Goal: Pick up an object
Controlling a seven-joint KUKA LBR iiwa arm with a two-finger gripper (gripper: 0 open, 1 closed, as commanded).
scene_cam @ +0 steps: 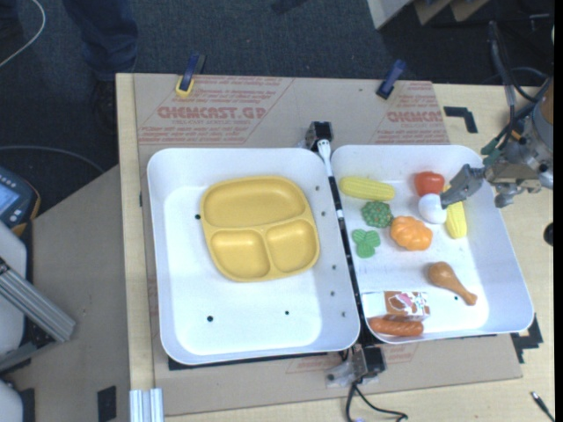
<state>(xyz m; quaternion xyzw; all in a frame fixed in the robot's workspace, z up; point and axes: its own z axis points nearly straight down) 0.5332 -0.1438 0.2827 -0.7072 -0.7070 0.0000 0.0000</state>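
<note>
My gripper (pixel 475 199) hangs over the right bin's (pixel 510 271) far right side, open, with nothing between its fingers. One grey finger (pixel 459 186) points down-left, its tip close to a small white ball (pixel 430 207) and a short yellow corn piece (pixel 456 221). A red tomato (pixel 429 182) lies just left of that finger. Further left are a long corn cob (pixel 368 188), a green broccoli (pixel 376 214), a smaller green piece (pixel 365 242) and an orange fruit (pixel 411 233).
A chicken drumstick (pixel 451 281), a printed packet (pixel 406 303) and a sausage (pixel 396 326) lie in the right bin's near part. The left bin (pixel 176 306) holds a yellow divided plate (pixel 259 227). Cables and the arm's wrist crowd the right edge.
</note>
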